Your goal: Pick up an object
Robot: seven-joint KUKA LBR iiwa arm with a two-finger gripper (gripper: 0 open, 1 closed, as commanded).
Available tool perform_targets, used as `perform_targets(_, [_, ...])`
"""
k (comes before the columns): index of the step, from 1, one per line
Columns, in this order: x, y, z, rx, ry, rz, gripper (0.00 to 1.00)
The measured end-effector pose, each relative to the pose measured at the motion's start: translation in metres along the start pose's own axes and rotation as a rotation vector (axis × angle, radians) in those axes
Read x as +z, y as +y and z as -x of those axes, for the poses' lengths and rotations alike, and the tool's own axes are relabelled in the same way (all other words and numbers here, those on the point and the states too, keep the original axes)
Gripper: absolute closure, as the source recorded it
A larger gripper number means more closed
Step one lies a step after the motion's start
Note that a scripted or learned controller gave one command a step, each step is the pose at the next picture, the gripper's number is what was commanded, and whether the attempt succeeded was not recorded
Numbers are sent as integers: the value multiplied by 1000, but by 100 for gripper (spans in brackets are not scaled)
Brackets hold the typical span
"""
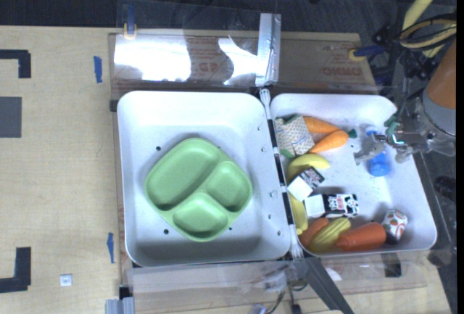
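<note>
Green three-compartment plastic plate point(199, 188) in left bin point(138, 124), right bin point(413, 189) with smooth carrots point(328, 142), curved banana point(307, 163), gripper point(377, 149) above blue round object point(379, 165), jaws' state unclear.

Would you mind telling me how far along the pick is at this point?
Done: the grey arm's pincer is over the right white bin, by a small blue object. In hand: nothing visibly; whether it grips the blue piece cannot be told. Left: lifting an item out; the orange carrots, yellow banana and other toys lie in the bin, and the green divided plate sits in the left bin.
</note>
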State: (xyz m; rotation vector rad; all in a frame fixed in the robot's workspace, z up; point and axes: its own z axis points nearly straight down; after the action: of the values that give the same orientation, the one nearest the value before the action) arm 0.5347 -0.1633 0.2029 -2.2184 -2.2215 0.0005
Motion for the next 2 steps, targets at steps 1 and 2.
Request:
perform_targets(1, [25, 36, 24, -63, -3, 4, 0])
perform_targets(2, [112, 51, 45, 42, 17, 6, 0])
